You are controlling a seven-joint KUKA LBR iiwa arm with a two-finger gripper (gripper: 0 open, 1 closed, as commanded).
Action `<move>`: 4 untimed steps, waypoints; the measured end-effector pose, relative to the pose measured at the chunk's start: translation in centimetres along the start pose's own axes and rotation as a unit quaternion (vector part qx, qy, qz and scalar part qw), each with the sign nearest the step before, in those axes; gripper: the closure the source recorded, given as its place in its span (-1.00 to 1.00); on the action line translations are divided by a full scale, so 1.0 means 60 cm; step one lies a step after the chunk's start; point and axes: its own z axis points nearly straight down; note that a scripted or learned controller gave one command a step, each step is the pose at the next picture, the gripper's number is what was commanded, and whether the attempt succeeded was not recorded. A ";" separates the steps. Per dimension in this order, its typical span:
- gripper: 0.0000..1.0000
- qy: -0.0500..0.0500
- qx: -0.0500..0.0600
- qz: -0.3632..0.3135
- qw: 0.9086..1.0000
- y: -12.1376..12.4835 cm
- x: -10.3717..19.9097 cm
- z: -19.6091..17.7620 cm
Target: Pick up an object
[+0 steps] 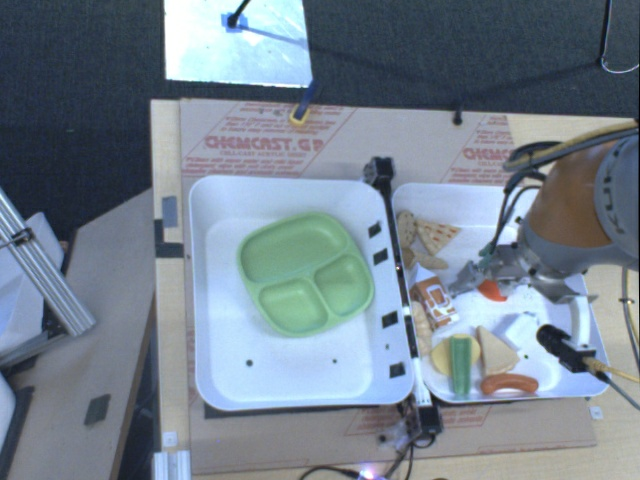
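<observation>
- Jaws of the gripper (483,276): I cannot tell how they stand, because the arm (570,208) covers them from above.
- It is low in the right bin (592,313), over a small red thing (491,290).
- That red thing looks like light, hard, smooth toy food, so it may slip.
- Best to pinch it across its middle.
- Close by lie a green stick (460,364) and a hot dog (509,384).

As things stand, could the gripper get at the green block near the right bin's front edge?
Probably yes. The green block lies uncovered, with the gripper poised just behind it; only the neighbouring wedge crowds it.
</observation>
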 end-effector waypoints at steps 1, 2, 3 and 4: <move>1.00 0.001 0.001 0.000 1.000 0.000 0.003 -0.013; 1.00 0.001 0.001 -0.002 1.000 -0.006 0.004 -0.116; 1.00 0.001 -0.001 -0.002 1.000 -0.002 0.003 -0.201; 1.00 0.002 0.001 -0.005 1.000 0.014 0.089 -0.215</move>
